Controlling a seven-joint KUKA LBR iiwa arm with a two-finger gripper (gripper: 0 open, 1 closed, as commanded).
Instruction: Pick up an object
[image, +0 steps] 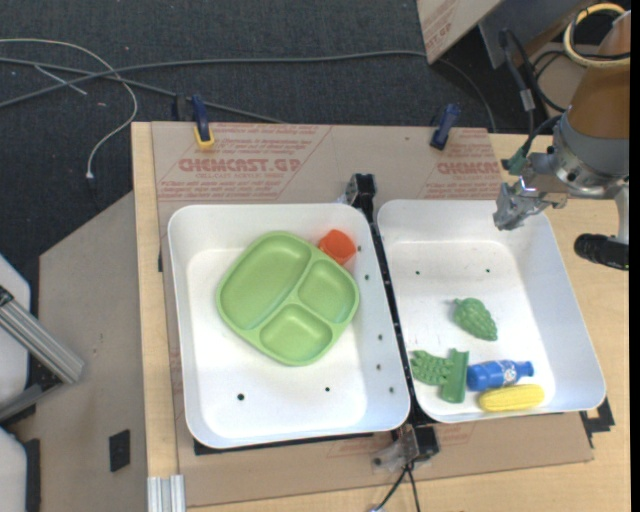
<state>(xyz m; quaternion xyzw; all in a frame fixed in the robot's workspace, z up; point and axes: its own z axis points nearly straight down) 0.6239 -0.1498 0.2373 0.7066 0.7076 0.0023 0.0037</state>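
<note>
Presently positioned over the far right corner of the right bin (565, 290): gripper (508, 216), hanging from the grey arm (595, 120) entering from the right. Jaws state: cannot tell, too small and blurred. Nothing visible between them.

Contents of the right bin, all well apart from the gripper, toward the near side:
- green leaf-shaped toy (475, 318), near the bin centre, lying flat.
- green flat toy (441, 370), near the left wall, just beside the blue bottle (498, 374).
- blue bottle, lying on its side, white cap pointing right.
- yellow corn cob toy (512, 398), lying just in front of the bottle, close to the near rim; touching or not cannot be told.

Contents of the left bin (250, 405):
- green divided plate (288, 297), three compartments, set at a slant.
- orange object (338, 244), at the plate's far right edge, partly hidden behind it.

Both bins side by side on a cardboard sheet (300, 155) covering the table, fixed at the far edge with two blue clamps (203, 120). Beyond the table: dark carpet with white cable (110, 85).
</note>
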